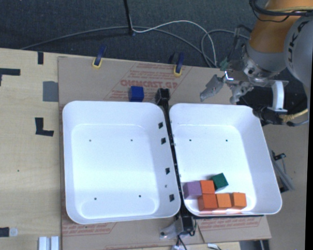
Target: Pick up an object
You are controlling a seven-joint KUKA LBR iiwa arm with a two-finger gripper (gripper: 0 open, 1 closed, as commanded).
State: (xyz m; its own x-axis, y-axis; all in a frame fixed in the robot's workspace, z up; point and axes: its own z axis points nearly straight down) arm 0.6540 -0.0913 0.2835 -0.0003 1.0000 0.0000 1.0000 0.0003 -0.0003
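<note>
Claw (223,91) spread and holding nothing, poised over the far rim of the right bin (260,131).

Blocks cluster in that bin's near corner: purple block (192,189), green block (219,180), and four orange blocks (219,198) packed touching in an L. Left bin (73,144) sits beside it, rims meeting. A blue block (136,93) lies on the surface just beyond the left bin. Arm (274,34) enters from far right.
</note>
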